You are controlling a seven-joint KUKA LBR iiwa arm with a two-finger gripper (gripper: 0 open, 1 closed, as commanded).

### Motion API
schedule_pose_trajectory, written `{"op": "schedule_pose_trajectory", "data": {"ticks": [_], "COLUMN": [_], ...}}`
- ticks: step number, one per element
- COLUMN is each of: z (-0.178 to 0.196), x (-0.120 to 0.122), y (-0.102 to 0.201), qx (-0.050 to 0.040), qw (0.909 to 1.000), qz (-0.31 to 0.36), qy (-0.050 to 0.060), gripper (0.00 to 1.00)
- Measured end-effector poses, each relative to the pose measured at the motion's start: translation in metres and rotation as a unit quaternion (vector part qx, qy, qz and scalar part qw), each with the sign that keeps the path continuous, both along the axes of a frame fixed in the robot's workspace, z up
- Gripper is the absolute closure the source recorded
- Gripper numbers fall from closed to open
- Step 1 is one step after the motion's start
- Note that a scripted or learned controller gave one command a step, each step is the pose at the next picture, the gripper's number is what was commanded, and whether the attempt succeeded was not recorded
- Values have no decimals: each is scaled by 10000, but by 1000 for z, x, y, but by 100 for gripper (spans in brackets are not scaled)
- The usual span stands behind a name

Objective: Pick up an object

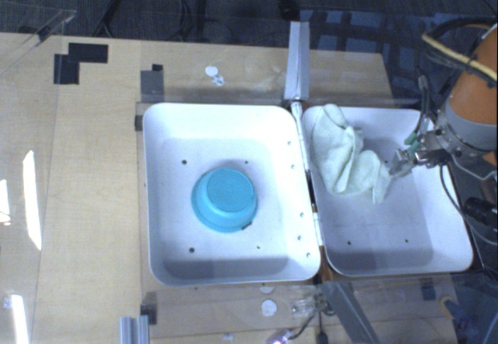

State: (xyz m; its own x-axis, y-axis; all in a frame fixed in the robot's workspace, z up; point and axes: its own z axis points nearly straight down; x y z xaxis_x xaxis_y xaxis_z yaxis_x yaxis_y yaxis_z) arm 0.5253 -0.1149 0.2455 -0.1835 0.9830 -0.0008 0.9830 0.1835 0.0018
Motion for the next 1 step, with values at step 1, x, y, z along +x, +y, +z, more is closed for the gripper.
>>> {"op": "schedule_pose_trajectory", "data": {"ticks": [1], "z": [49], "x": [-22], "y": [-48], "qx": [-6], "qw": [10000], "qz": [45], "qy": [-19], "gripper": [100]}}
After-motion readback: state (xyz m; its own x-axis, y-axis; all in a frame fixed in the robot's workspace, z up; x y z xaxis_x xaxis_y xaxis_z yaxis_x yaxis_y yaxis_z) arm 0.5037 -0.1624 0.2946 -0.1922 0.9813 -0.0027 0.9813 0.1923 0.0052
